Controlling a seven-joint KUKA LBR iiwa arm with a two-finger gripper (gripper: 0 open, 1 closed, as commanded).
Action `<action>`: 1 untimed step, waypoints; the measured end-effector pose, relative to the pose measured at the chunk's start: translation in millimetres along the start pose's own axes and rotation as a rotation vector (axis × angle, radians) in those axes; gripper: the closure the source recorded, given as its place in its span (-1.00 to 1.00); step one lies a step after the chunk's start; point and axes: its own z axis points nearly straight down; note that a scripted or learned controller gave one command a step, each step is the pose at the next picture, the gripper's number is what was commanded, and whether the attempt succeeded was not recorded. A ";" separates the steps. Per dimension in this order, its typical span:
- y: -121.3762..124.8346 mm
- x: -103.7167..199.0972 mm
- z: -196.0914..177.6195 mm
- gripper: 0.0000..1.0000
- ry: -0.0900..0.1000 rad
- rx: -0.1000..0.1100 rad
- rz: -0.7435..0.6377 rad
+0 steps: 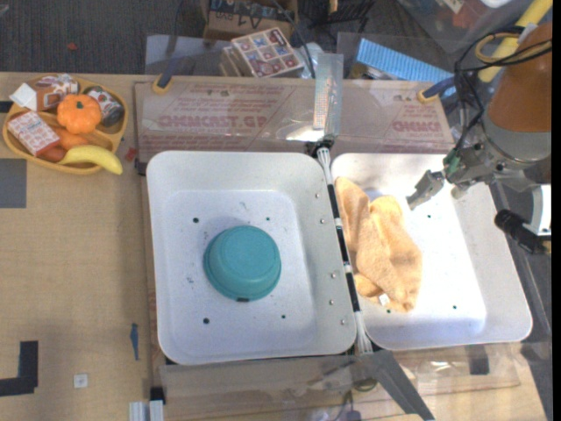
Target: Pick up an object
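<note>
Jaws [427,189] blurry above right bin [491,323], near cloth [381,244]; arm cut off.

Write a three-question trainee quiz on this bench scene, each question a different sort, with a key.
1. True or false: the teal bowl sits upside down in the left bin.
2. Which bin holds the yellow cloth? A) left B) right
3. Fill in: the gripper hangs above the ____ bin, with nothing between its fingers.

Key: 1 true; 2 B, the right bin; 3 right.
</note>
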 end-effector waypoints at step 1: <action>13.8 37.0 103.5 -1.00 -0.003 -0.005 -0.219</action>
